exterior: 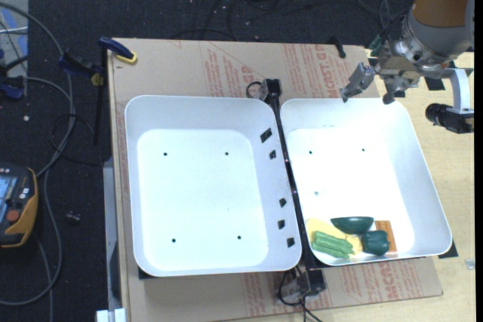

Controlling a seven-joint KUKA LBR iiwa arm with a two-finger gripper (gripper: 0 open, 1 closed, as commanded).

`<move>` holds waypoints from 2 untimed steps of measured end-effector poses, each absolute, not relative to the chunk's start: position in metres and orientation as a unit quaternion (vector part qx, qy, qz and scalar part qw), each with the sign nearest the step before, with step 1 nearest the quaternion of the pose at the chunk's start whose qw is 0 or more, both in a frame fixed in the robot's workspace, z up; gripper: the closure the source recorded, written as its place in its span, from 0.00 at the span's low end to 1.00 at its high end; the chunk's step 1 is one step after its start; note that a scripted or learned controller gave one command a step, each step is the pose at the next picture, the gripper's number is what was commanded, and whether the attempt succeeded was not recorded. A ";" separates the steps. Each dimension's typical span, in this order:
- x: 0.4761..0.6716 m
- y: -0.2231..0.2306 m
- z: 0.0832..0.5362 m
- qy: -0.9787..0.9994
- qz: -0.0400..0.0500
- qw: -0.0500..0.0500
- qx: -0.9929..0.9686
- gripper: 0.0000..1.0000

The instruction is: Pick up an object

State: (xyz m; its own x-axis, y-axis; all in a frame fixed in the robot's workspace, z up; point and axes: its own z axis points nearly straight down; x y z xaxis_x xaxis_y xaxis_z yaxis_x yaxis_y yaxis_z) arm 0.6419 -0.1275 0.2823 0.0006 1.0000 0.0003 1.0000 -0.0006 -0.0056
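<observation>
My gripper [372, 86] hangs above the far edge of the right bin [423, 162], its two fingers [355, 85] spread open with nothing between them. At the near end of that bin lies a small cluster of objects. It includes a dark green bowl-shaped piece [352, 223], a bright green ridged piece [331, 244], a teal chunk [376, 243], a pale yellow flat piece [321, 228] and an orange-brown block [386, 227]. The gripper is far from them, up at the opposite end of the bin.
The left bin [143, 162] sits beside the right one, separated by a black divider with clips [283, 177]. Both rest on a cardboard sheet [226, 64]. Cables and a blue-yellow clamp [117, 50] lie off the bench at the upper left.
</observation>
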 end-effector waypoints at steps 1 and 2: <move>0.643 -0.127 0.286 -0.707 0.000 0.000 -0.707 0.00; 0.649 -0.122 0.227 -0.707 0.002 0.002 -0.707 0.00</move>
